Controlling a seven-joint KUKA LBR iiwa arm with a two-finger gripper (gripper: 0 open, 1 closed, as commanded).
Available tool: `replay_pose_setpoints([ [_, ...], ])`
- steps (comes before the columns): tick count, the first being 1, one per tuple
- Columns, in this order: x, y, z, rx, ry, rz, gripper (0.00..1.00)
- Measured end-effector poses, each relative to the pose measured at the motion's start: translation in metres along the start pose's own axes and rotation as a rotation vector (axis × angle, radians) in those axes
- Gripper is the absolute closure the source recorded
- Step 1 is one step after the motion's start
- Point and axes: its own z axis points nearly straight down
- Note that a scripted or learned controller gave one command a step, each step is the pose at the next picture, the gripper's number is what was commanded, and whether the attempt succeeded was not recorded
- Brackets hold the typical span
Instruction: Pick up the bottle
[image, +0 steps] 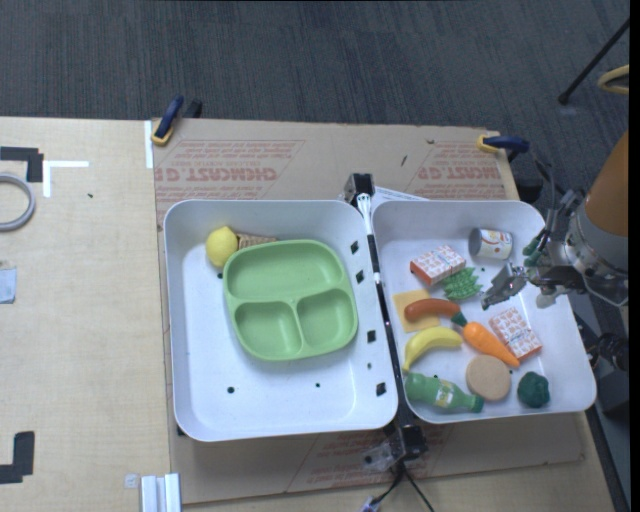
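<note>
One green bottle (441, 393) is seen lying flat, long axis toward four o'clock, at seven o'clock from the tool (507, 285), whose fingers are seen spread, nothing held.

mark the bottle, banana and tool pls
bottle (442, 393), camera view, on its green body.
banana (430, 346), camera view, on the middle of its curve.
tool (503, 287), camera view, between its fingertips.

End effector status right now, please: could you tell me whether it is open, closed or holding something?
End effector: over the right bin, above the toy food; open or closed cannot be told. Nothing visibly held; the green bottle lies at the bin's near edge.
</note>
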Motion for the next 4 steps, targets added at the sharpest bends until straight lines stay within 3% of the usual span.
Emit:
replay_pose_setpoints([
  [1,0.0,0.0,-0.009,0.001,-0.001,0.001,1.0],
  [2,0.107,-0.018,-0.042,-0.001,0.0,-0.165,1.0],
  [3,0.159,-0.018,0.015,0.001,0.0,-0.072,1.0],
  [4,0.238,-0.018,0.014,0.0,-0.001,-0.095,1.0],
])
